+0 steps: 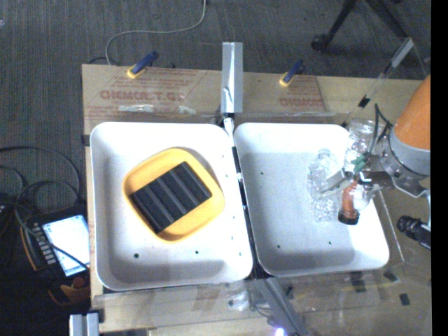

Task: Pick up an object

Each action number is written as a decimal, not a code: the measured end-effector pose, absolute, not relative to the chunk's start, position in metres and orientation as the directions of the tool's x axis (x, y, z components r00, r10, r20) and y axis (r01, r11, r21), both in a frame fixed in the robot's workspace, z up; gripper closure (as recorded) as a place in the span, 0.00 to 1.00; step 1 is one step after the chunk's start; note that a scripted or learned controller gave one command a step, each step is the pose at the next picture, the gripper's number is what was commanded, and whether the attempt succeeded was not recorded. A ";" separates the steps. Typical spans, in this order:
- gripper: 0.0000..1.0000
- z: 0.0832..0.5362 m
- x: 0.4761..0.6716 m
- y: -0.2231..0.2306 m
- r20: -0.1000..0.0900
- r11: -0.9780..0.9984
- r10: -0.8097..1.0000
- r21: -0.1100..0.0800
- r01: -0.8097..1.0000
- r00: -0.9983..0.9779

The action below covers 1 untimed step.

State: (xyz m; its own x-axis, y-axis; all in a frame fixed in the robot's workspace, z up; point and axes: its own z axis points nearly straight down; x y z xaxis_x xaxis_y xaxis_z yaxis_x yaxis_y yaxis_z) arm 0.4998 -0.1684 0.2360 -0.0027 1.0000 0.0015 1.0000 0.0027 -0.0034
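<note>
1. The grey arm's two-finger tool (352, 191) hangs low over the right-hand shallow white bin (280, 187), near its right wall, close above a clear, crinkled plastic object (320, 184) that lies on the bin floor.

2. Whether the tool is released, clenched or grasping anything cannot be told from this slanted overhead angle: the wrist hardware and the see-through plastic blur together at that spot.

3. To do the pick well, the judgement here is that the tool should come down squarely over the thickest part of the clear object, close firmly enough to bite into thin, springy plastic, and lift straight up, clear of the bin wall just beside it.

4. The risk, as it appears, is a slip: transparent packaging of this kind gives little for the tool to catch and may crumple or squirt sideways.

5. The clear object looks glassy and faceted, pale against the white floor, its outline hard to trace; a small brownish cylindrical part (348, 207) shows just to its right, below the tool.

6. In the left white bin (112, 145) a yellow, rounded-square tray with a black ribbed insert (173, 193) lies tilted, well apart from the arm.
</note>
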 end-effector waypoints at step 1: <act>0.00 0.135 0.531 -0.219 0.003 0.084 0.996 -0.002 0.996 -0.084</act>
State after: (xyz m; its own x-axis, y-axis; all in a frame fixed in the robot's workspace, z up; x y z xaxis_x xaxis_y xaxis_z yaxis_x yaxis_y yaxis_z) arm 0.5309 -0.2193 0.1349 -0.0839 0.9965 0.0033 0.9965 0.0839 -0.0025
